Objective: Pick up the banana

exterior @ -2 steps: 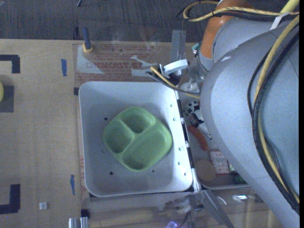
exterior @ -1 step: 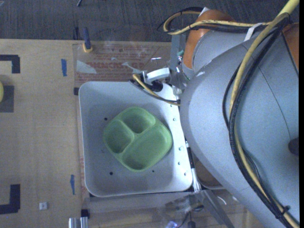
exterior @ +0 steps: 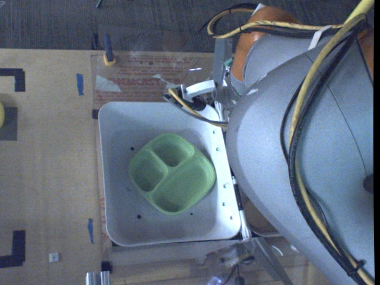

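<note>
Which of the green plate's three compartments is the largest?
The compartment on the lower right of the green plate is largest; the two upper-left ones are clearly smaller.

Arm (exterior: 309, 135): smooth grey rounded casing, orange band (exterior: 261, 22) near wrist; yellow and black cables (exterior: 297, 129) (loosely bundled) along the housing.

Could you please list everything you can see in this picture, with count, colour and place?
white bin: one, white, centre of the bench
divided plate: one, green, three compartments, lying in the white bin
bench: one, tan, with blue tape marks and black corner marks on its left part
yellow object: one, at the left edge, cut off, too little shown to identify
cables: several, yellow and black, running along the arm
arm: one, grey with an orange band, covering the right side
</note>
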Available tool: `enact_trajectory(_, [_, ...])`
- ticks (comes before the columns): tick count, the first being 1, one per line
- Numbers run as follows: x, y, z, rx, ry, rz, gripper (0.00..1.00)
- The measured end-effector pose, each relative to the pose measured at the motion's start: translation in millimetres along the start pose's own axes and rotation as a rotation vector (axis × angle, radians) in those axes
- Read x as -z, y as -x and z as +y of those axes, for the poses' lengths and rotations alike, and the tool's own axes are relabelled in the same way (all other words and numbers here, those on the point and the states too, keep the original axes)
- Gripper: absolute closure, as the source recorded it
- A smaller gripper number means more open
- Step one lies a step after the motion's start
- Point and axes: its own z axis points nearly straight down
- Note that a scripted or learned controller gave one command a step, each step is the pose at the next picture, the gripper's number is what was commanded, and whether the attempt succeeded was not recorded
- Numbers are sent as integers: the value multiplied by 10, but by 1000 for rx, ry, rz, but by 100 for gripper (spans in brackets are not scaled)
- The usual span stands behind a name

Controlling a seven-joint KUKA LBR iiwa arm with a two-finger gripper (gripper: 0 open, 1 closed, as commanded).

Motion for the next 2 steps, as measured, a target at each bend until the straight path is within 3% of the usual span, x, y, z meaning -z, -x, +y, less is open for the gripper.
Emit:
enact_trajectory(1, [-25, -193, -823, 27, -17, -42, 100])
enact_trajectory(2, [-118, -209, -1709, -4, -18, -41, 100])
